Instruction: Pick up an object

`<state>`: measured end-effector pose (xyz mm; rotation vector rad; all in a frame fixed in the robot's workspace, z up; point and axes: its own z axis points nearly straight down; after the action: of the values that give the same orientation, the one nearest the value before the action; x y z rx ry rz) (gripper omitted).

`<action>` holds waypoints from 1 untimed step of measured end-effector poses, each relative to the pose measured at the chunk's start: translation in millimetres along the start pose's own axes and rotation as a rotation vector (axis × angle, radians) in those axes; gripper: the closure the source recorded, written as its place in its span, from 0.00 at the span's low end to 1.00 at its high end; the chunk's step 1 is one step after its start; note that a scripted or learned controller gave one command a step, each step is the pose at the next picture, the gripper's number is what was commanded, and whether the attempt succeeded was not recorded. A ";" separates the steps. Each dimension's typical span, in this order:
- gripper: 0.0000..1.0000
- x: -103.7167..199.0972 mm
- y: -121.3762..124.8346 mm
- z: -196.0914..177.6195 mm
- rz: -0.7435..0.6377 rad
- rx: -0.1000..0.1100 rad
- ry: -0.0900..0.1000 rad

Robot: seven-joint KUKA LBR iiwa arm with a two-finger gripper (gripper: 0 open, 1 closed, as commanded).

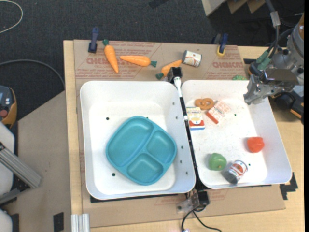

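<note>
So on the cardboard sheet (227, 66) behind the bins there's a bunch of stray stuff: two toy carrots (111, 58) lying near each other at the back left, the second carrot (137, 60) pointing sideways, plus a third carrot piece (168, 69) closer to the middle. Just beside that one is a small tipped-over white cup (191, 58). Two blue clamps (93, 39) pin the cardboard's far edge, the other clamp (222, 43) further right. Dark carpet (72, 13) all around, with a thin white cable (14, 18) looping at top left.
</note>
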<state>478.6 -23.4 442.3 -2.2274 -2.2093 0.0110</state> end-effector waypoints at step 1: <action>1.00 97.4 0.9 -94.2 -0.020 -0.020 0.006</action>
<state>481.1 74.1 536.3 -2.2125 -2.2384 -0.0180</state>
